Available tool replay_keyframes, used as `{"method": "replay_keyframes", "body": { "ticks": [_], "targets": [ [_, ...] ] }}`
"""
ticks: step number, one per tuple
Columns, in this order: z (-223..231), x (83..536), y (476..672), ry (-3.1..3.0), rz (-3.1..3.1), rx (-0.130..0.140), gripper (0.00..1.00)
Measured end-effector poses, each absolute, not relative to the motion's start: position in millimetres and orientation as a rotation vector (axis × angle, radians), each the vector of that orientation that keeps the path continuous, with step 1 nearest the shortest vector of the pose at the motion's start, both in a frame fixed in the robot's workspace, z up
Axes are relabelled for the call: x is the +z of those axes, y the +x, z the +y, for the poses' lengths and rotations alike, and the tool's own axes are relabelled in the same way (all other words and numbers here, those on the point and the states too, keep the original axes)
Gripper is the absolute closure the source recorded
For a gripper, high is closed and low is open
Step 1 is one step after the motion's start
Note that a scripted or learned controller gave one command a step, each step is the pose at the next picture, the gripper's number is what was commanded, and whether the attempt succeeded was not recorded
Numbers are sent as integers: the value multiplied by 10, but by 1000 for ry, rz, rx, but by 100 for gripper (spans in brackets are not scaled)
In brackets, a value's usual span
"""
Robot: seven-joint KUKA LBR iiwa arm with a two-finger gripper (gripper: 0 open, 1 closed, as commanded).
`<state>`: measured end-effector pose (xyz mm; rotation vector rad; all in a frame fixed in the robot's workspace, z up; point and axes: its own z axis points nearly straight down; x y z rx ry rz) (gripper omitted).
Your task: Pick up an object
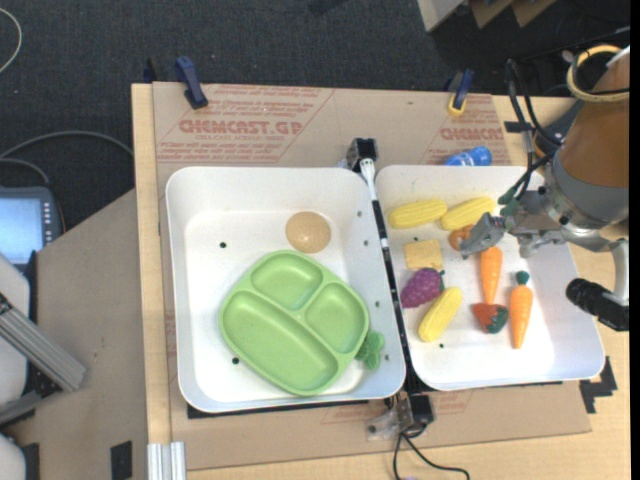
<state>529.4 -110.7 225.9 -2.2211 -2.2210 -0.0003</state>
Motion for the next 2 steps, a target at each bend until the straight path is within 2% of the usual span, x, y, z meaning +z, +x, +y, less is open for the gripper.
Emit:
{"method": "replay_keyframes", "body": {
  "ticks": [1, 2],
  "targets": [
    [-1962, 1519, 5517, -2227, -2212, 8, 0],
    [-1963, 800, 5778, -2215, -2219, 4, 0]
  ]
}}
